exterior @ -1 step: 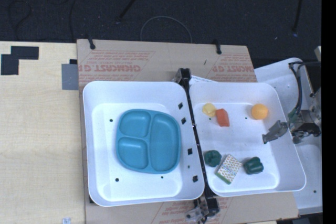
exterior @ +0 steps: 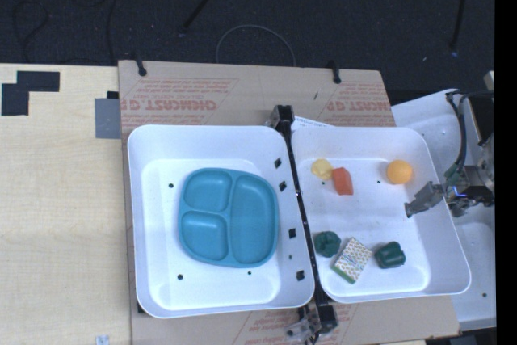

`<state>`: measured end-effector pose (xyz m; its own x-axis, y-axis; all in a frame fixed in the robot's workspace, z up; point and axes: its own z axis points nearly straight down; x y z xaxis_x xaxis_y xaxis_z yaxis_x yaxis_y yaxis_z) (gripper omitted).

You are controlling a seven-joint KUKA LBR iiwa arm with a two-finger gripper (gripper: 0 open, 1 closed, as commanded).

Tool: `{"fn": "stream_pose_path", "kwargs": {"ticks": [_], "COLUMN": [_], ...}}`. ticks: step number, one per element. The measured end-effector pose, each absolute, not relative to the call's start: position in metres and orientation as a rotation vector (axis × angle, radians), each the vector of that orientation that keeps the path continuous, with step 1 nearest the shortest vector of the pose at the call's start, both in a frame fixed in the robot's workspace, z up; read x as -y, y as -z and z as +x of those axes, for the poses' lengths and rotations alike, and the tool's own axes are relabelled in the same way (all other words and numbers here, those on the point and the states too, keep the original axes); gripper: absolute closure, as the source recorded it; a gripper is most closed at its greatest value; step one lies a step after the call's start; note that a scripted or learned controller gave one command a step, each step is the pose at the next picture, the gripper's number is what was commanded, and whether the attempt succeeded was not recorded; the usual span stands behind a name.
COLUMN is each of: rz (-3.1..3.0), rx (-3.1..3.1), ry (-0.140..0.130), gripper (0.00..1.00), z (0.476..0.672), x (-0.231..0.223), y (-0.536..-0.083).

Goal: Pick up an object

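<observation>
The right bin [exterior: 440, 271] holds several small objects: a yellow piece [exterior: 322, 168], a red block [exterior: 342, 181], an orange ball [exterior: 399, 172], a dark green lump [exterior: 327, 243], a white and green patterned box [exterior: 352, 259] and a green pepper-like toy [exterior: 390, 255]. My gripper [exterior: 426, 199] hangs over the bin's right side, just right of and below the orange ball, apart from every object. The rest of the arm sits at the view's right edge.
A blue divided plate [exterior: 227, 216] lies in the left bin [exterior: 153, 153]. A black divider [exterior: 295, 206] runs between the bins. Both bins rest on a cardboard sheet [exterior: 242, 97] on the wooden bench [exterior: 56, 214].
</observation>
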<state>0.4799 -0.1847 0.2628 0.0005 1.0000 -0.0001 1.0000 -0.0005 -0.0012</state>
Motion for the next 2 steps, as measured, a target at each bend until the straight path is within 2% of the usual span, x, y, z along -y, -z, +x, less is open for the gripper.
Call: {"fn": "stream_pose_path", "kwargs": {"ticks": [2], "rz": [-2.217], "rx": [2.215], "ry": [-0.005], "gripper": [0.00], "z": [0.483], "x": [0.193], "y": [-0.164]}}
